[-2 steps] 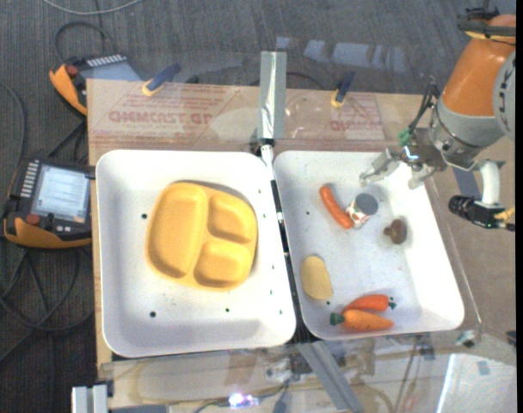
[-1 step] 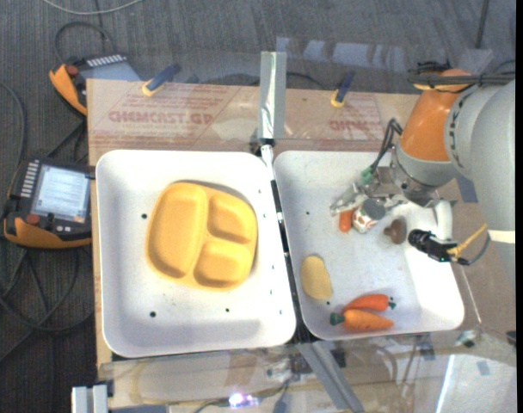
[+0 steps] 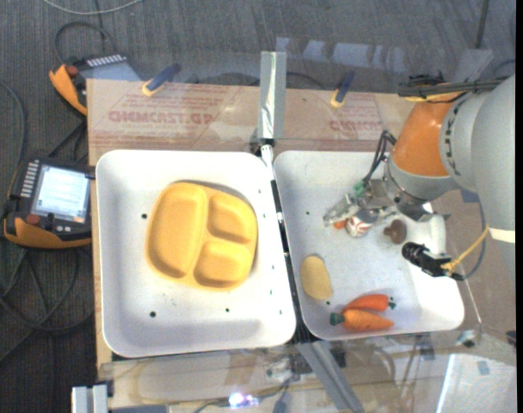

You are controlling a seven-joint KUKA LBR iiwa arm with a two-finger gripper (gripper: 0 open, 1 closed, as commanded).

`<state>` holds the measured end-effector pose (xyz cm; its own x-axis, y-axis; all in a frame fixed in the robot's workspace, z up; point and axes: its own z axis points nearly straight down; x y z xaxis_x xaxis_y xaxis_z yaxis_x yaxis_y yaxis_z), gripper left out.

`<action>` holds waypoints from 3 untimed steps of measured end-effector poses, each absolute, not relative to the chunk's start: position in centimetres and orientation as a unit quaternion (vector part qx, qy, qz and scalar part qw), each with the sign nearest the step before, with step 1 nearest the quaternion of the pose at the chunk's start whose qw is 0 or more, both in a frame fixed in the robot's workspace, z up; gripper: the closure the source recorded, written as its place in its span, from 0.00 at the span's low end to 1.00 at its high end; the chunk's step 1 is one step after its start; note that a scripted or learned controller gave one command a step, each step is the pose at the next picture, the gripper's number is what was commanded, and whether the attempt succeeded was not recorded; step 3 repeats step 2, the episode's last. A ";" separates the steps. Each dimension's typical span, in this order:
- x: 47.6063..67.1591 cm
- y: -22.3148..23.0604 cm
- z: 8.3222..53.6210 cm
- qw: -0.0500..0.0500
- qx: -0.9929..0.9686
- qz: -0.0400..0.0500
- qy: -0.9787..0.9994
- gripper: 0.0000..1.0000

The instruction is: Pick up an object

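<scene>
Stage: we judge the pick as under way, nothing lifted yet.
Gripper (image 3: 358, 206): low in the right bin (image 3: 433, 317), at its upper middle; we cannot tell its state.
Likely target: a small red-and-white item (image 3: 359, 225) lying just beside the tool on the bin floor; we cannot tell whether they touch.
Other choices: two carrots (image 3: 366, 311) near the front edge, a pale potato (image 3: 316, 277) left of them, a small brown piece (image 3: 396, 230) by the wrist.
Left bin (image 3: 124, 317): holds a yellow tray (image 3: 203, 234).
Left to do: we need a grasp and a lift.

Bench (image 3: 184, 114) — two white bins (image 3: 124, 317).
</scene>
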<state>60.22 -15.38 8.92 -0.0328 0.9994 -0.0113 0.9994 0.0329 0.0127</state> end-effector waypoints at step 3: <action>60.1 -10.1 19.8 -0.002 0.622 -0.001 0.783 1.00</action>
